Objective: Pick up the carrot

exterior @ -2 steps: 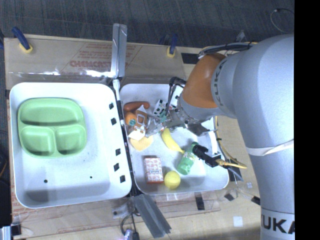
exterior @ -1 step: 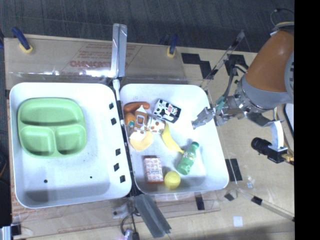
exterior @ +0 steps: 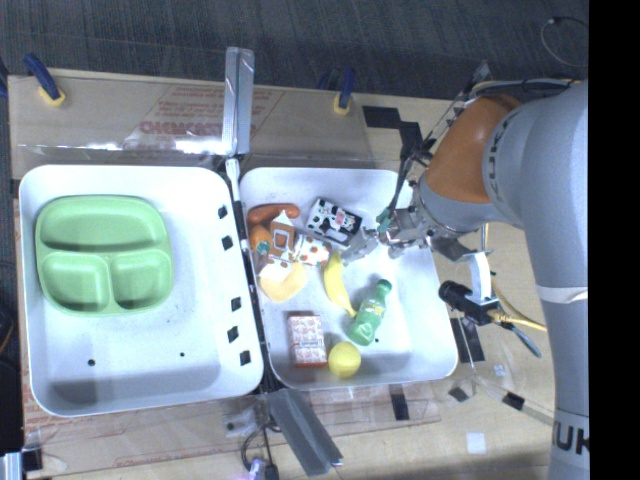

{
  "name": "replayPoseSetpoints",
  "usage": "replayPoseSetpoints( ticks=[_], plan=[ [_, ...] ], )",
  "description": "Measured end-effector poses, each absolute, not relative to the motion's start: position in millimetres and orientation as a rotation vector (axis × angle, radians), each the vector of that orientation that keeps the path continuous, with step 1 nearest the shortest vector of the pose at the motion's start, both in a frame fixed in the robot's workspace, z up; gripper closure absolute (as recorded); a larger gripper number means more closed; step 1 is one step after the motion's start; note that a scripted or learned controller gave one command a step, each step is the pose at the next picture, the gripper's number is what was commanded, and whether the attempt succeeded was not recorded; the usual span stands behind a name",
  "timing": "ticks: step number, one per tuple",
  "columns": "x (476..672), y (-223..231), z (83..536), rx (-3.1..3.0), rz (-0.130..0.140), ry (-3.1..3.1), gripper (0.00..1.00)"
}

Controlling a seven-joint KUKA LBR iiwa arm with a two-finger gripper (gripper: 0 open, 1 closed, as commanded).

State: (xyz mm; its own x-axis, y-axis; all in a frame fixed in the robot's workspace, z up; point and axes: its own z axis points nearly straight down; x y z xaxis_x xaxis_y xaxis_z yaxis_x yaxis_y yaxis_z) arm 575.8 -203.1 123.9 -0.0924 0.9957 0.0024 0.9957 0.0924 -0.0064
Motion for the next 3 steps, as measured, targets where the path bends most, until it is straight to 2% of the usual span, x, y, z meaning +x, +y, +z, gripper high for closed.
replayPoseSetpoints(
  ticks=[1,2,3],
  plan=[
    [620.2,-204,178,-1.698,0.001,-2.643,0.00],
    [634.1,-156,92,-1.456,0.000,-2.784,0.00],
    [580.3,-195,122,-1.338,0.001,-2.838,0.00]
  ],
)
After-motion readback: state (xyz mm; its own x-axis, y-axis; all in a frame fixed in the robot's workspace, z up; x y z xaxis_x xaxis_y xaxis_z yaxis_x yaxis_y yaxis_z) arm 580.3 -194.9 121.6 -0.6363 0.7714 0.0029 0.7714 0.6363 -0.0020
